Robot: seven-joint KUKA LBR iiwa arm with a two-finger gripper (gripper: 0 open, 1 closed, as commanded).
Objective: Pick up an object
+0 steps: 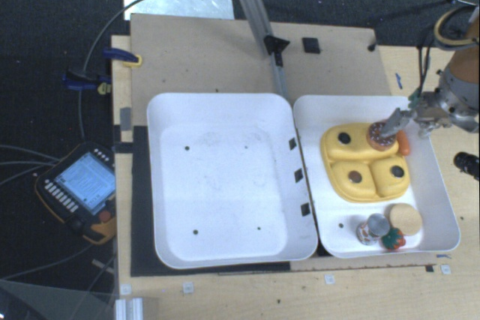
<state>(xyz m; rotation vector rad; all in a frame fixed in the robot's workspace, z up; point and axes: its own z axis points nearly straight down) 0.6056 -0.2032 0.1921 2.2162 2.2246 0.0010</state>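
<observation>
My gripper [391, 125] sits low over the right shallow white plastic bin [448, 212], near its back right side, right by a small round brownish ring-shaped piece with a pinkish top [380, 135]. Can't tell whether it's actually gripping anything. That ring rests on the upper edge of a big yellow moulded lump with three rounded lobes [364, 163], each lobe with a dark dot. The lump's long axis runs diagonally, from the back left toward the front right of the bin. A little orange piece [403, 144] pokes out just beside the ring, touching the yellow lump's right edge.

Count in this bin: one yellow lump, one ring, one orange bit, plus a cluster at the front: one tan round disc [405, 217], one silvery-white small can-like thing [370, 229], one green-and-red bit [392, 239]. Those three are bunched together, touching.

The left white bin [161, 161] has a wide bare floor. In my bin, open room is mostly the front left corner and the strip along the right wall.
</observation>
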